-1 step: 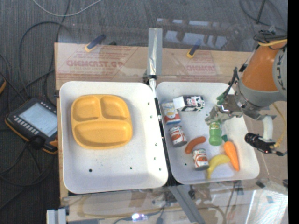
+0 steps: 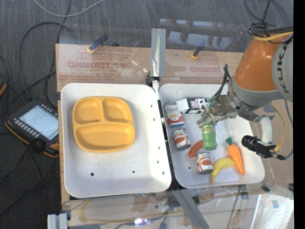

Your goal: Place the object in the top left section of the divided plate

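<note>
Camera view: pincer (image 2: 208, 121) sits over green bottle (image 2: 208, 138) in right bin (image 2: 252, 175); grip state, you cannot tell. Pick step. Next: lift, carry to yellow divided plate (image 2: 103, 123), top left section (image 2: 87, 110).

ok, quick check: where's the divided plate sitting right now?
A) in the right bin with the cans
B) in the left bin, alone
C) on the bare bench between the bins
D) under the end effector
B: the orange divided plate lies in the left bin with nothing else in it, while the cans, carrot and banana are all in the right bin, where the end effector hovers over the green bottle.
</note>
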Controlling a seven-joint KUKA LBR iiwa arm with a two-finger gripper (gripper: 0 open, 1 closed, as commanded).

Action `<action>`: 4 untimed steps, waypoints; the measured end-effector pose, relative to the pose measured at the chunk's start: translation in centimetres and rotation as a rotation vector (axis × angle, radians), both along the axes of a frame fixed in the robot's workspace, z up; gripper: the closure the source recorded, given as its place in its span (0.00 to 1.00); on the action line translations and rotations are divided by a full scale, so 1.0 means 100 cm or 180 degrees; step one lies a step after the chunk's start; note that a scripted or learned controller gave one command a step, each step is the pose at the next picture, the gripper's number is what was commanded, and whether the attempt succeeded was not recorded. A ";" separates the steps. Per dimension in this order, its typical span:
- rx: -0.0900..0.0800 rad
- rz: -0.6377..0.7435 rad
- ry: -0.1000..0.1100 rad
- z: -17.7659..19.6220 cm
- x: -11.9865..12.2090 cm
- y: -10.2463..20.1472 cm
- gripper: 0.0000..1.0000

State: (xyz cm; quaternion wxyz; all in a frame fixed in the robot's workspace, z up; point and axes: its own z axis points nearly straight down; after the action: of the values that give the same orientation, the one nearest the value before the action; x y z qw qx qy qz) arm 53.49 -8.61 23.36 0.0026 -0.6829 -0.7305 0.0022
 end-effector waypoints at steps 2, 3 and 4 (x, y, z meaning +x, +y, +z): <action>-0.0001 0.1568 -0.0008 0.013 0.054 0.121 1.00; -0.0001 0.1010 -0.0002 -0.019 0.073 0.187 1.00; -0.0008 0.0802 -0.0004 -0.024 0.107 0.251 1.00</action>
State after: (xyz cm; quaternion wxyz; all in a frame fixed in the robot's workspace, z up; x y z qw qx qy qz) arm 64.21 16.53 20.93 0.0010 -0.5858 -0.8105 0.0029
